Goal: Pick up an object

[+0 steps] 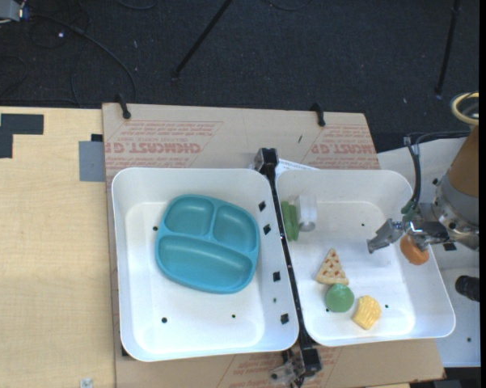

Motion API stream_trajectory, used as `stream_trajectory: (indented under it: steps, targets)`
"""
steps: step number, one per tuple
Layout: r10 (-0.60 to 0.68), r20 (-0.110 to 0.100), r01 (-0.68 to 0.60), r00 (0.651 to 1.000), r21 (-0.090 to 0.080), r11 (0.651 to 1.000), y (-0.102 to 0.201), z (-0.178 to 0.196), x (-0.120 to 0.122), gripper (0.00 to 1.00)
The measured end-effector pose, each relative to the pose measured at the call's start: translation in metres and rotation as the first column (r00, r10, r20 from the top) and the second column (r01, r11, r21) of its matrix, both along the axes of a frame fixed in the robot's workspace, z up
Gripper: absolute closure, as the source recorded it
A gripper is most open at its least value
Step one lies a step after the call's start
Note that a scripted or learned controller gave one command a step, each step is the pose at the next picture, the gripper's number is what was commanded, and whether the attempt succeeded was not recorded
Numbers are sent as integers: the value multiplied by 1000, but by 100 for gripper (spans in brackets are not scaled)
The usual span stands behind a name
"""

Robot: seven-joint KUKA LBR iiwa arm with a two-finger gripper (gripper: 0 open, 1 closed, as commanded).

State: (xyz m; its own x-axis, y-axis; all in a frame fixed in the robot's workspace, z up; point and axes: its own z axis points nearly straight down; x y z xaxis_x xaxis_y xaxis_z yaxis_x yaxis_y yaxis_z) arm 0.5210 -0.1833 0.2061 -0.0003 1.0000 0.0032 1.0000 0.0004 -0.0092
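My gripper point(403, 236) hangs over the right edge of the right bin point(388, 186), reaching in from the right. A small orange object point(416, 254) sits just under it against the bin's right wall, partly covered by the gripper. Whether it is gripped I cannot make out. Lower in the same bin lie a tan triangular wedge point(331, 268), a green ball point(339, 298) and a yellow corn-like piece point(367, 311). A green piece point(289, 220) and a pale cup-like thing point(306, 213) rest near the bin's upper left corner.
The left bin point(137, 297) holds a teal divided plate point(208, 242). A black divider point(280, 249) runs between the bins. Cardboard point(226, 140) lies behind them, and the wooden bench point(40, 249) stretches to the left.
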Motion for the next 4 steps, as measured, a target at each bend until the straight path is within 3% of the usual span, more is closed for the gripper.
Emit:
stream_trajectory:
  steps: [2, 3, 4]
  targets:
    - [-1, 2, 1, 1000, 0, 1000, 18, -100, -13, 0]
    - [-4, 3, 4, 1000, -1, 1000, 16, -88, -13, 100]
    - [1, 10, -1, 1000, -3, 1000, 25, -36, -18, 100]
